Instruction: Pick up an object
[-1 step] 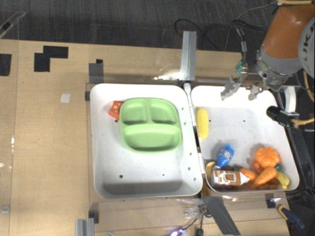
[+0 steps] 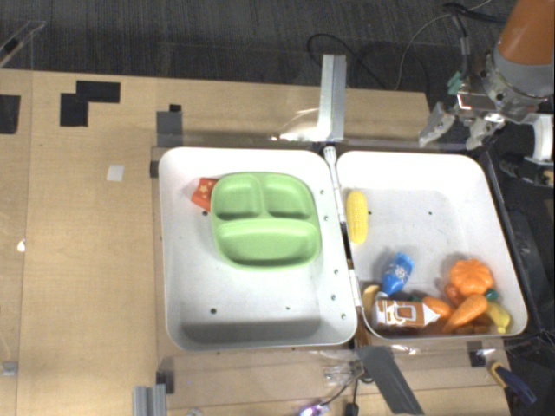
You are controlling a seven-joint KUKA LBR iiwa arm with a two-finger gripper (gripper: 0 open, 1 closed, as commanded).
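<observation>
The gripper [image 2: 460, 128] hangs at the 1 o'clock corner of the scene, over the bench just beyond the far rim of the right bin [image 2: 416, 189]. Its two pale fingers [image 2: 436, 126] stand spread apart, with nothing between them. Above them rises the grey wrist with its orange band [image 2: 525, 20], partly cut by the frame edge.

In the right bin, the corn [image 2: 356, 214] lies against the left wall at 9 o'clock, its long axis running from 12 to 6. The remaining items crowd the near edge from 6 to 4 o'clock. A blue item [image 2: 396, 272] with a white patch sits at 6 o'clock, tilted toward 1; its markings are too small to read. Just below it, a brown bottle [image 2: 408, 313] lies on its side, long axis from 9 to 3, with a white label whose writing cannot be read. An orange pumpkin [image 2: 469, 276] sits at 4 o'clock; touching it below, a carrot [image 2: 468, 310] points toward 8. A small yellow and green piece [image 2: 497, 315] rests in the corner beside it.

The left bin [image 2: 186, 258] holds a green tray [image 2: 264, 217] with three compartments, two small ones toward 12 and one wide one toward 6. A red item [image 2: 203, 194] shows from under its 10 o'clock edge.
</observation>
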